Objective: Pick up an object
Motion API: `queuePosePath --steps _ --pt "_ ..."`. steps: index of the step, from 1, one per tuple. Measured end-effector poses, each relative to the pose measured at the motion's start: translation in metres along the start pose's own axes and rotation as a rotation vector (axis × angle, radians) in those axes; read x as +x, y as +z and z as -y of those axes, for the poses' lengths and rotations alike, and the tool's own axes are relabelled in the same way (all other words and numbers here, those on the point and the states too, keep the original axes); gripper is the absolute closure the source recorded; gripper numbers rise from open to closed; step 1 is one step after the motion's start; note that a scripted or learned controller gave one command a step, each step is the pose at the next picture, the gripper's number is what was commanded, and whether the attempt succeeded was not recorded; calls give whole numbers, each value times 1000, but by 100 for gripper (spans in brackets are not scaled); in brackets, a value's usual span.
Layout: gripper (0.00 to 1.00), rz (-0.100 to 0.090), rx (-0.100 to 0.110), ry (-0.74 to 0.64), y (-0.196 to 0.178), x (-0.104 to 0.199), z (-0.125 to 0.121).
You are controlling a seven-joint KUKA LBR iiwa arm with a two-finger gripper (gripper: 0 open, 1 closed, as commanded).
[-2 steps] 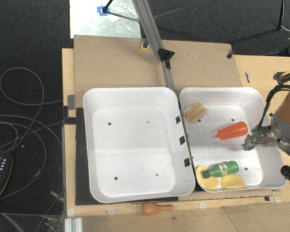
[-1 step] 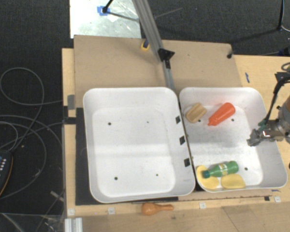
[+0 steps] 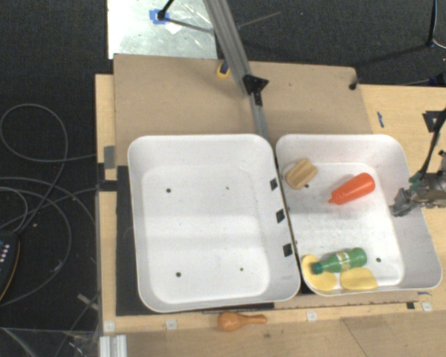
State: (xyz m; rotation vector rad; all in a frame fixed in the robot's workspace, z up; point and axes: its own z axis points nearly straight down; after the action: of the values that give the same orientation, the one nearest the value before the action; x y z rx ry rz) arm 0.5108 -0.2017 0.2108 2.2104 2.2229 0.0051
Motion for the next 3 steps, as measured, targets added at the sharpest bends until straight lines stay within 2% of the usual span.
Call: queuePosePath --steps 1,3 --pt "100 0 1 0 -36 -1 -2" --pt "100 -5 5 -5 -33 107 -23"
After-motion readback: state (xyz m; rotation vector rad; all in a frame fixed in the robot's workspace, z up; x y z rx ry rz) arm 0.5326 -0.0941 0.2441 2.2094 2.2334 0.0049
